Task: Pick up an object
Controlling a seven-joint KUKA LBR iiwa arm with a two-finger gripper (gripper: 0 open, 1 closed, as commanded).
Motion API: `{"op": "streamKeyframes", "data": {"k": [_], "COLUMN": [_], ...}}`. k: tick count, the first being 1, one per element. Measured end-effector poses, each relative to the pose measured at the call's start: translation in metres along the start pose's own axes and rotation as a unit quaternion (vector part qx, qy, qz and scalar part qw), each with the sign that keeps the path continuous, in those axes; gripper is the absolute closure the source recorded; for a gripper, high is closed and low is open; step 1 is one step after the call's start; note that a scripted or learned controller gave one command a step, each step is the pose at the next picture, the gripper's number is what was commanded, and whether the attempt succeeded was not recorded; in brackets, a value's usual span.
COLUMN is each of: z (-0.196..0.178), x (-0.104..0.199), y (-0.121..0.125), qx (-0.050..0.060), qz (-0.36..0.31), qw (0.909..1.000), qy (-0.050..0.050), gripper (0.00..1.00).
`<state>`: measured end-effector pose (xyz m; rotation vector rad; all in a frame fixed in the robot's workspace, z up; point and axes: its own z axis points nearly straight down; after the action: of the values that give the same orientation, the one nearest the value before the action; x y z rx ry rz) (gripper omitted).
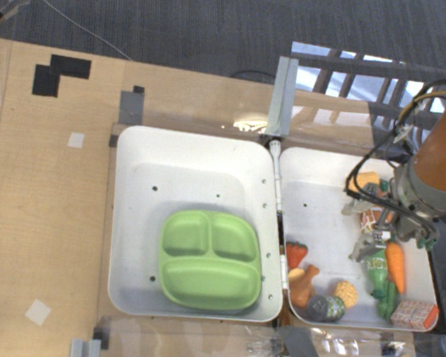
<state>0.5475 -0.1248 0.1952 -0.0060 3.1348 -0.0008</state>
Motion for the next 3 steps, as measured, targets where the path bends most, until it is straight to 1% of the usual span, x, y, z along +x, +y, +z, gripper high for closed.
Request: {"op": "streamKeyframes", "data": {"k": [1,2,3], "z": [0.098,0.106,0.105], "x": [-0.024,0.000,0.012], "y": [-0.050,-0.057,-0.051], "qx": [0.001,0.001,0.002], "qz": [-0.011,0.000,0.010], "qw": [0.9999,1.0000,0.9999], "qy": [-0.003,-0.005,-0.006], "gripper": [0.00,0.00,0.00]}}
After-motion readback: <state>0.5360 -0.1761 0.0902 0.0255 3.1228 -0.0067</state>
